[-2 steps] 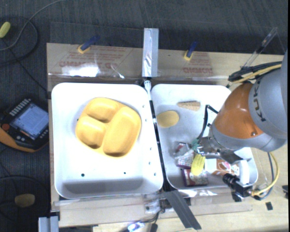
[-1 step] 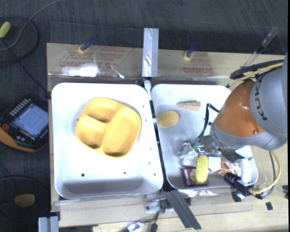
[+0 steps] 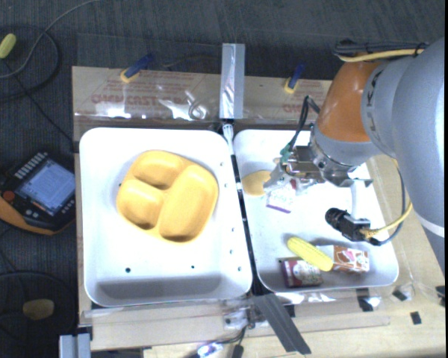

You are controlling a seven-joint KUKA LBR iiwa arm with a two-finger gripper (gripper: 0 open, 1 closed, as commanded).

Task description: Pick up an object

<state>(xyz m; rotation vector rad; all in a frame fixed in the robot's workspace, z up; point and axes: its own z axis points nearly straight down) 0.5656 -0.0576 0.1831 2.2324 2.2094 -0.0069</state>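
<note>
We see the arm (image 3: 388,103) reaching in from the right over the right bin (image 3: 384,274), with the gripper (image 3: 287,171) hanging low near that bin's upper left part. We cannot tell from this slanted view how the gripper is set, nor whether anything sits in it.

Just below the gripper lies a small white card with a purple edge (image 3: 281,201), and just to its left a tan round disc (image 3: 255,180) rests by the bin wall. Nearer the front of the same bin are a yellow corn cob (image 3: 310,251), a dark brown packet (image 3: 302,273) touching it from below, and a red and white packet (image 3: 351,259) beside the cob on the right. The left bin (image 3: 97,274) holds a large yellow moulded tray (image 3: 167,194), well apart from the gripper.

We judge the step in hand to be the approach or descent onto a target, most likely the card or the disc, since those lie closest beneath the gripper. The next move calls for settling on one item, coming down squarely over it and closing; the card is flat and thin, so it may slip, and the disc sits close to the wall, leaving little room on that side.
</note>
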